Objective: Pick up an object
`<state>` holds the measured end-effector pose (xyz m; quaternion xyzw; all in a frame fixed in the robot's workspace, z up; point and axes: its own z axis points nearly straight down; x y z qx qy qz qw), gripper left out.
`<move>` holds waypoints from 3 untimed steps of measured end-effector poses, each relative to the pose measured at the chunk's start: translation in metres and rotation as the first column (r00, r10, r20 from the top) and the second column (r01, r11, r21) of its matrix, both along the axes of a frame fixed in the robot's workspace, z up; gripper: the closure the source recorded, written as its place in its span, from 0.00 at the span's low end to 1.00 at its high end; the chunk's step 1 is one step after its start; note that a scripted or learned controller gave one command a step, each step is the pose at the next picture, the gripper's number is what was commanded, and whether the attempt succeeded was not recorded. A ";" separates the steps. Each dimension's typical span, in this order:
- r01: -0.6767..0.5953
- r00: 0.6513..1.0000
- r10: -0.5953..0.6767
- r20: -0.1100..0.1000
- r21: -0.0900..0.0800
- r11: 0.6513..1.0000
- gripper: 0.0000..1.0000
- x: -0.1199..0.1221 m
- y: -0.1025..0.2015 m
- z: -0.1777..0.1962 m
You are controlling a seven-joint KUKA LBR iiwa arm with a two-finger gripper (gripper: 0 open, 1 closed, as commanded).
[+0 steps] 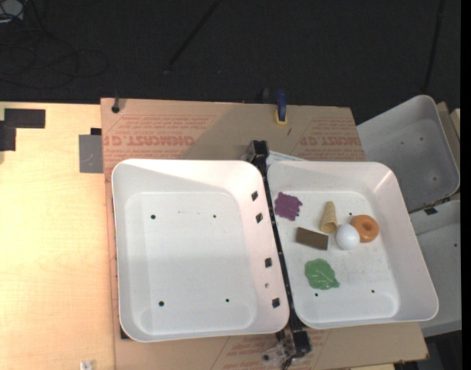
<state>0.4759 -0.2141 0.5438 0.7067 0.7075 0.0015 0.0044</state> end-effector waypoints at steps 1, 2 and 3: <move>0.002 1.000 -0.001 -0.025 0.010 1.000 1.00 0.000 0.032 -0.159; 0.000 1.000 0.000 0.004 -0.003 1.000 1.00 0.024 -0.001 -0.017; -0.002 1.000 0.003 -0.017 0.007 1.000 1.00 -0.001 0.052 -0.088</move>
